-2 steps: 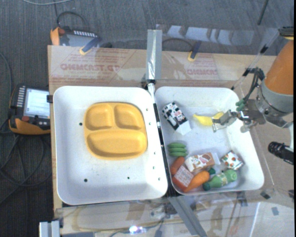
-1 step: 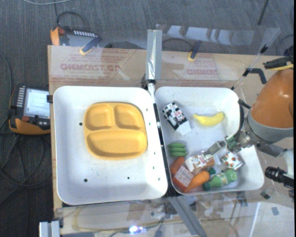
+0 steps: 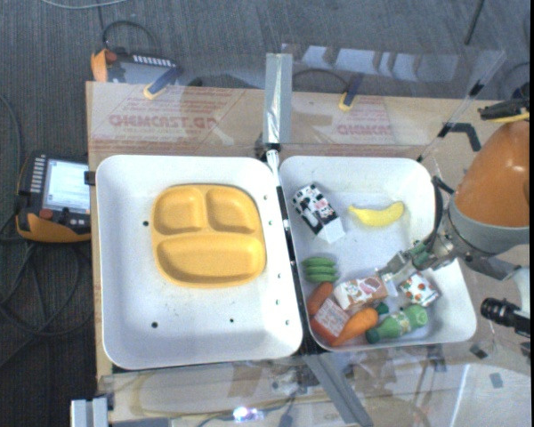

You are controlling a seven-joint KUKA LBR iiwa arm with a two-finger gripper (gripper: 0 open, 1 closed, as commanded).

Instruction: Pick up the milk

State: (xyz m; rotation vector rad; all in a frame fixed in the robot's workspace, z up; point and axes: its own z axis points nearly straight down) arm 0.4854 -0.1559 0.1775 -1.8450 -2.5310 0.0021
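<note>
Left bin (image 3: 125,327): yellow divided tray (image 3: 209,235). Right bin (image 3: 427,181): cow-patterned milk carton (image 3: 316,209) at upper left; banana (image 3: 378,213) beside it; green pod (image 3: 320,268), small cartons (image 3: 360,289), carrot (image 3: 360,324) below. Gripper (image 3: 400,265) near cartons, finger state undeterminable.

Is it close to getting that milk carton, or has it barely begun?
Barely begun. The milk carton, with its cow pattern, lies untouched near the top-left of the right bin. The gripper is low over the toy food at that bin's lower right, well away from it. Left: move across to the carton, grasp it, lift.
</note>
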